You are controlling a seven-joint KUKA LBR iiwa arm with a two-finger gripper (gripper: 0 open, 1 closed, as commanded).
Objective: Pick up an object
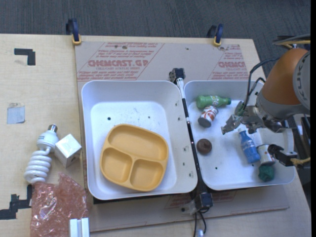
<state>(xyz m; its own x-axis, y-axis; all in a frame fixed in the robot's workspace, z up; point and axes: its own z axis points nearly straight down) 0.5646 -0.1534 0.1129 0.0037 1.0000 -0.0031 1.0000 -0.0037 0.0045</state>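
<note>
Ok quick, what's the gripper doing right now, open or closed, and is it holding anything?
Gripper: over the right bin, just above the blue bottle. Open or closed cannot be told, and nothing is visibly held.

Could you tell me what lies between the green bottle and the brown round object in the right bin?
In the camera view, a small red-and-white can lies between the green bottle and the brown round object.
</note>
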